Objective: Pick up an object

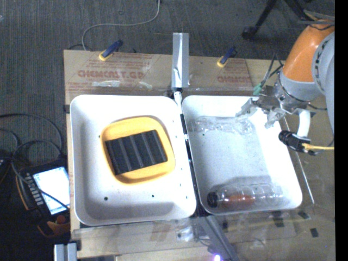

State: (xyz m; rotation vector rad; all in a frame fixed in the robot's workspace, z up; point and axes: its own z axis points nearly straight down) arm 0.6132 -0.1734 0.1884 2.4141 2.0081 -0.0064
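From my station I see 2 white bins. The left bin [87, 200] holds a yellow tray with a black ribbed insert [138, 149], lying flat near its middle. The right bin [296, 192] holds a clear plastic bottle [244, 195] on its side along the near wall (dark cap pointing left), and a crumpled clear wrapper [220, 125] near the far wall. The gripper [261, 109] hovers over the right bin's far right corner, just beside the wrapper; I cannot tell how it is set.
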